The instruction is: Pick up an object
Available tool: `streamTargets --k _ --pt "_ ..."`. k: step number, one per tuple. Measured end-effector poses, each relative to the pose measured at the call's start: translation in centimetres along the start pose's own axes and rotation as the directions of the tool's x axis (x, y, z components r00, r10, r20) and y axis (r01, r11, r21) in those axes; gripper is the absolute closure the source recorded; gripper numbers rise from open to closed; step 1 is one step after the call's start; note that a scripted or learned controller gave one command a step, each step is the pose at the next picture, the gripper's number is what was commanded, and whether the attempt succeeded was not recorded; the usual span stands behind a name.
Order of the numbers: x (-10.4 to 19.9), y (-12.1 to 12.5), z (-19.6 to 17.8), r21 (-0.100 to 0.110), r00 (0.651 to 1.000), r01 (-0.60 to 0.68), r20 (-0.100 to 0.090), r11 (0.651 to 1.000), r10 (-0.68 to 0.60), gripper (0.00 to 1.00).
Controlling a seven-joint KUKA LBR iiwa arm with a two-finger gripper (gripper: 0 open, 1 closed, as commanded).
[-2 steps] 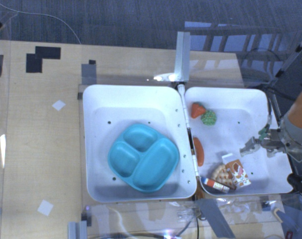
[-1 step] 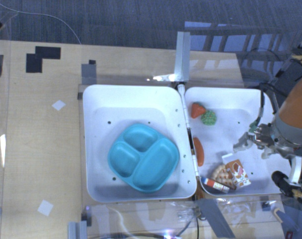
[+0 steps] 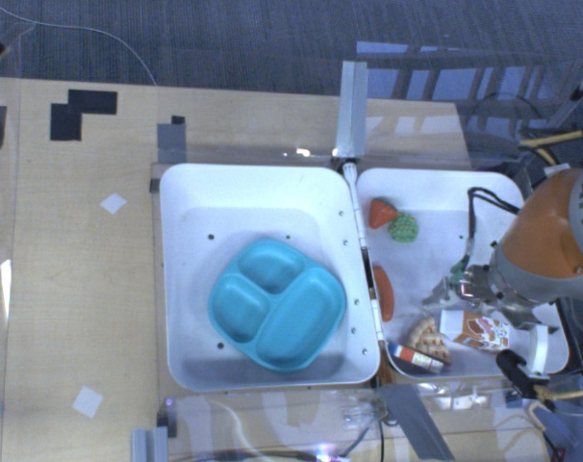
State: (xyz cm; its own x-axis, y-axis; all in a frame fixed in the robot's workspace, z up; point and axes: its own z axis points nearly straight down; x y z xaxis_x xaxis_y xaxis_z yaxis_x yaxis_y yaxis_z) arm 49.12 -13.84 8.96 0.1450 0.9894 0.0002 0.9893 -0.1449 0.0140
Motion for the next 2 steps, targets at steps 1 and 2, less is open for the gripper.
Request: streamTargets --k 1,2 --pt "5.5 3.5 0.0 -0.002 0.997 0.081 0.001 0.997 -0.081 0.0" --pt "0.5 5.7 0.0 0.009 1.0 0.025 0.0 1.0 -0.025 0.0"
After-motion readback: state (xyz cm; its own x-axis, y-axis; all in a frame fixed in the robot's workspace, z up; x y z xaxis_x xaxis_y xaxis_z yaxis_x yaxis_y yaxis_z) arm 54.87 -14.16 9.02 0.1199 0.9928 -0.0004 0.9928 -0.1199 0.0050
